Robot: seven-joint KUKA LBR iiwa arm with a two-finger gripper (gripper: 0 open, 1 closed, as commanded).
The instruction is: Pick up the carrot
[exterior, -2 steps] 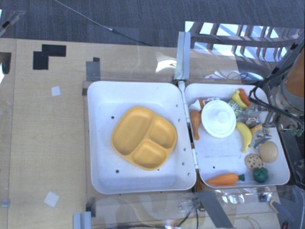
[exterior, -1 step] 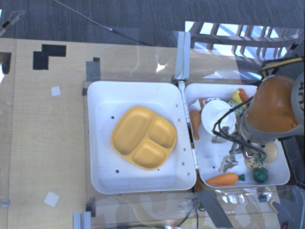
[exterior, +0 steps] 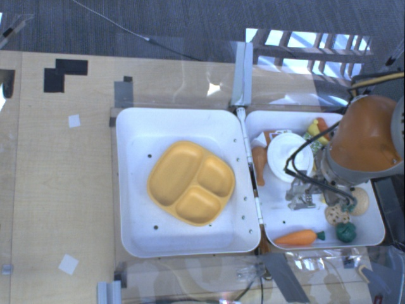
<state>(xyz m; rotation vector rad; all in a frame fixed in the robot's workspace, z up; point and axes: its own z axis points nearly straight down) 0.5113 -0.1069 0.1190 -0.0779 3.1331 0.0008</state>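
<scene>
The carrot (exterior: 295, 237), orange with a green stub at its right end, lies flat along the front wall of the right bin (exterior: 380, 223). My gripper (exterior: 302, 197) hangs over the middle of that bin, a short way behind the carrot and apart from it. Nothing shows in its grasp. The grey arm with its orange band (exterior: 366, 135) reaches in from the right and covers the bin's right rear part.
Around the gripper in the right bin are a white round dish (exterior: 286, 156), an orange stick-like item (exterior: 259, 163) by the left wall, a spotted cookie (exterior: 337, 216), a green broccoli piece (exterior: 345, 232) and small yellow and red toys (exterior: 315, 129). The left bin (exterior: 136, 233) holds a yellow divided plate (exterior: 191, 182).
</scene>
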